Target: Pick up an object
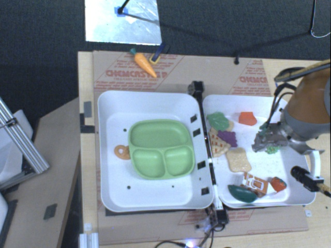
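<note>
Robotics lab: arm, bench, toy-filled bins.

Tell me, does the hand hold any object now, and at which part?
It cannot be told. The hand is low in the right bin, its tip blurred over something dark.

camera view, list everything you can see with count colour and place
shallow white bins: 2, white, side by side on the bench
divided plastic plate: 1, light green, left bin
small pretzel ring: 1, tan, left bin, beside the plate
toy carrot: 1, orange, on cardboard behind the bins
foil sheet: 1, silver, on the floor, top
toy lettuce leaf: 1, green, right bin
grape bunch: 1, purple, right bin
waffle piece: 1, tan, right bin
bread slice: 1, beige, right bin
orange wedge block: 1, orange, right bin
gripper: 1, grey, over right bin
</note>
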Robot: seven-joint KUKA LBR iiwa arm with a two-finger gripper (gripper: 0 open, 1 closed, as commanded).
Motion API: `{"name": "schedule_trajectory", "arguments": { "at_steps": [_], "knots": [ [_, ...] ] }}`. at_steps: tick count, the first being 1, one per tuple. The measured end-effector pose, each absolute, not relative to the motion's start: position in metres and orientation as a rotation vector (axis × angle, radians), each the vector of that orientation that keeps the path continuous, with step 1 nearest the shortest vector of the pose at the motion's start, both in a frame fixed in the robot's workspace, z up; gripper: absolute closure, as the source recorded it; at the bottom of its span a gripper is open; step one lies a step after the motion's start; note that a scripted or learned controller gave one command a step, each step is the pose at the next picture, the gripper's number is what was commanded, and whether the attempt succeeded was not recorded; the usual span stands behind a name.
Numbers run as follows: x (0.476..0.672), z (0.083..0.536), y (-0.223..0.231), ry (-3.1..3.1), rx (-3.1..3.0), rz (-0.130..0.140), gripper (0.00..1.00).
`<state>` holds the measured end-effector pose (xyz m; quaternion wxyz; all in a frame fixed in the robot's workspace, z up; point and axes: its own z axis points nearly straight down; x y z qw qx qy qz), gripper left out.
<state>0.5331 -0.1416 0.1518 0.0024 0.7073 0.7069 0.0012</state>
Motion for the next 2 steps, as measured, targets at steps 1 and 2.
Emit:
{"name": "schedule_trajectory", "arguments": {
  "at_steps": [1,2],
  "knots": [
    [0.531,0.215,-0.139,2.221,2.211,0.007,1.0],
    [0.532,0.225,-0.139,2.223,2.215,0.003,1.0]
  ]
}}
